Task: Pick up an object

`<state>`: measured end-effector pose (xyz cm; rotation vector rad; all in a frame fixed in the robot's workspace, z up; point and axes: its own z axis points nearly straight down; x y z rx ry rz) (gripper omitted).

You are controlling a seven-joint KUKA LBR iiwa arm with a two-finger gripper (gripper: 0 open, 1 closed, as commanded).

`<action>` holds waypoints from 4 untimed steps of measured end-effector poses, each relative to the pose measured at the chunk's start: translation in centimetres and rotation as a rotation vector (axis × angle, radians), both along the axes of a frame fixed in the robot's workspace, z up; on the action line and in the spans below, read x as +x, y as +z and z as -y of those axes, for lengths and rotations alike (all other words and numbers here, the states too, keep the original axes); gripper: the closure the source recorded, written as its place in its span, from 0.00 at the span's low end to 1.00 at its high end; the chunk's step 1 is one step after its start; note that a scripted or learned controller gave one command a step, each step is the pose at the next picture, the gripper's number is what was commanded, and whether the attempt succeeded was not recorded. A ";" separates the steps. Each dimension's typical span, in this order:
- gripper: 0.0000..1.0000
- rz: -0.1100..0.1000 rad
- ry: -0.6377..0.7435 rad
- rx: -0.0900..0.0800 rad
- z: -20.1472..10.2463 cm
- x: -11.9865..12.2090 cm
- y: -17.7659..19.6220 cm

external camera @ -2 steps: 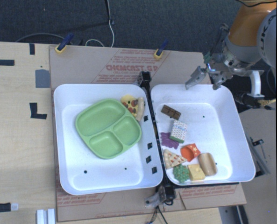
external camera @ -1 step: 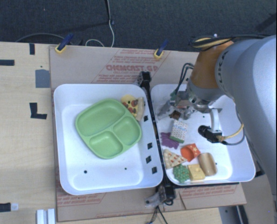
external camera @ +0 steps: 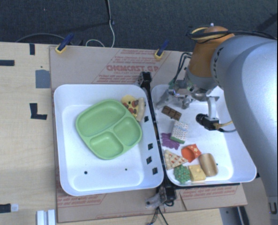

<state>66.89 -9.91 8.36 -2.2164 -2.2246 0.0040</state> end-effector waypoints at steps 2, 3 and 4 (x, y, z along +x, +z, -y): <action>0.00 0.000 -0.001 0.000 0.0 -0.1 1.0; 0.00 0.000 -0.004 0.000 1.3 -3.4 0.0; 1.00 0.002 -0.001 0.001 1.1 -3.2 1.1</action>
